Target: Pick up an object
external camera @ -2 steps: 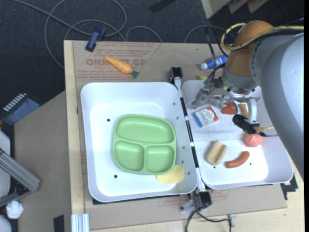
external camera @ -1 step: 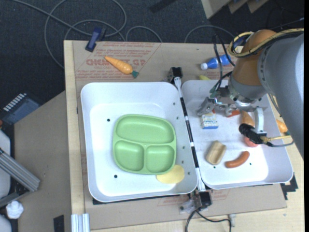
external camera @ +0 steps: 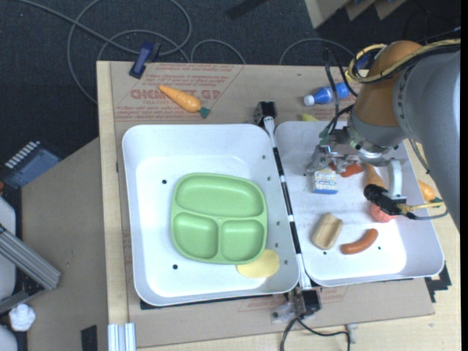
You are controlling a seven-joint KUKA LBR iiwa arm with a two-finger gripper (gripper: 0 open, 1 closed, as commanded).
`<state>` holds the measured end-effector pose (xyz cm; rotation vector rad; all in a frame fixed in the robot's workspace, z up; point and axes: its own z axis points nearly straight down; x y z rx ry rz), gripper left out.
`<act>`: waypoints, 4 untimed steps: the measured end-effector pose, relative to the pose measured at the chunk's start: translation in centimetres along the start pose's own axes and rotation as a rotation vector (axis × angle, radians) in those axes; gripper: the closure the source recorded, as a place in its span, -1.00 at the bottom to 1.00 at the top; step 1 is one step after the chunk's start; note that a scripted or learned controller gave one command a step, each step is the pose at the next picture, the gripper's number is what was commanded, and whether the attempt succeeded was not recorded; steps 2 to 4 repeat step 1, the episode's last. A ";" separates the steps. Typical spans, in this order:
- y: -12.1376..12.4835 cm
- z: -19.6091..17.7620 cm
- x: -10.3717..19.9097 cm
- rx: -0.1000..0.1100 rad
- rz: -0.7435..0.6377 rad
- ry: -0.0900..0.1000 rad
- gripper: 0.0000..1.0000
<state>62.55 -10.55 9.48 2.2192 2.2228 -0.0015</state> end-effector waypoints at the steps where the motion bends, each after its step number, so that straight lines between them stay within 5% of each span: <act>1: -5.0 -9.0 5.8 0.000 0.000 0.002 1.00; 4: -5.0 -9.0 5.8 0.000 0.000 0.002 1.00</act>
